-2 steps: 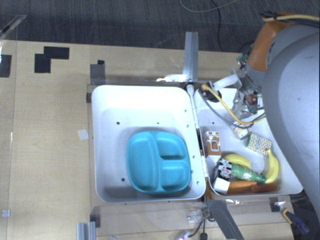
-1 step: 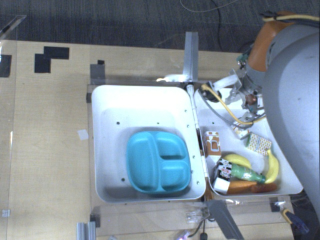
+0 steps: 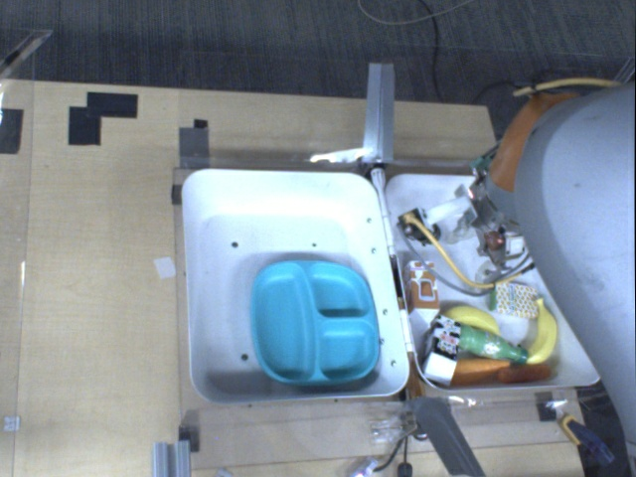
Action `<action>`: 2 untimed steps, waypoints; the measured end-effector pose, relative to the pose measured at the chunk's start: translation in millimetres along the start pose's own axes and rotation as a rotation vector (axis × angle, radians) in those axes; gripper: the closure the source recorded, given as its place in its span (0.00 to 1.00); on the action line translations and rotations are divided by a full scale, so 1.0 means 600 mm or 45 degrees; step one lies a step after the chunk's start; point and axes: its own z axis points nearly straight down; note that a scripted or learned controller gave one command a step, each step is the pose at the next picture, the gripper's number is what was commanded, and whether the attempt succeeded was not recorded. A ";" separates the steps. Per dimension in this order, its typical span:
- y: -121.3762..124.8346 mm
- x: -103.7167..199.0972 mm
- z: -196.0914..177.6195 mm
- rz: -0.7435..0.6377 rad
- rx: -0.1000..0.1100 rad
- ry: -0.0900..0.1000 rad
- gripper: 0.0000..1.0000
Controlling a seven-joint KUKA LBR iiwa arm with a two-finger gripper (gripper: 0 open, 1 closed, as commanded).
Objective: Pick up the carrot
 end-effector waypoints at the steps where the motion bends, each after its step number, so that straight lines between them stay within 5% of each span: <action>1: 0.013 -0.112 0.004 -0.107 -0.007 0.015 0.00; 2: -0.023 -0.022 0.004 -0.496 -0.011 0.016 0.00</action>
